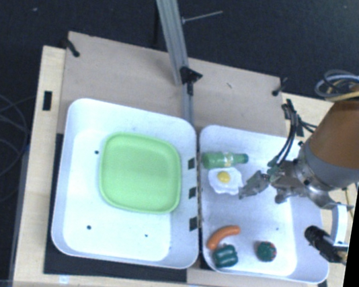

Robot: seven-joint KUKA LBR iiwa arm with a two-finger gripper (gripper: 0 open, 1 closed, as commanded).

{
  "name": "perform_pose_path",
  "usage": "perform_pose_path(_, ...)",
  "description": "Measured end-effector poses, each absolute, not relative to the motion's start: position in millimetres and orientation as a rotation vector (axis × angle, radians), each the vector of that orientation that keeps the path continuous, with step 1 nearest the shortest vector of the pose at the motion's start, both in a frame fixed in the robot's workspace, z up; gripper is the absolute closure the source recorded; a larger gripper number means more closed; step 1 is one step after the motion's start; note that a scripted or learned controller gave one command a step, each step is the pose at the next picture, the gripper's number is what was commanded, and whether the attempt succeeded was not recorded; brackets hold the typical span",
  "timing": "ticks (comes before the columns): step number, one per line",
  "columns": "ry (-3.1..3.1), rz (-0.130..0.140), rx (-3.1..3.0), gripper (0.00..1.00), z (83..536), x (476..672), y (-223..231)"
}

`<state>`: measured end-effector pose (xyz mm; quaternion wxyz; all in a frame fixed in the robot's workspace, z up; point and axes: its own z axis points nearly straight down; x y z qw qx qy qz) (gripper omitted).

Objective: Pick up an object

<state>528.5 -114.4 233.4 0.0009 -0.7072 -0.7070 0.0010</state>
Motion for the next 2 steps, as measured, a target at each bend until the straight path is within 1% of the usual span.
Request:
perform_pose_path(1, -2.217, 0.005, -2.22, 0.0, 173, 522.5, -119)
perform_pose_path(2, -2.218, 0.005, -2.22, 0.0, 112, 526.5, -117)
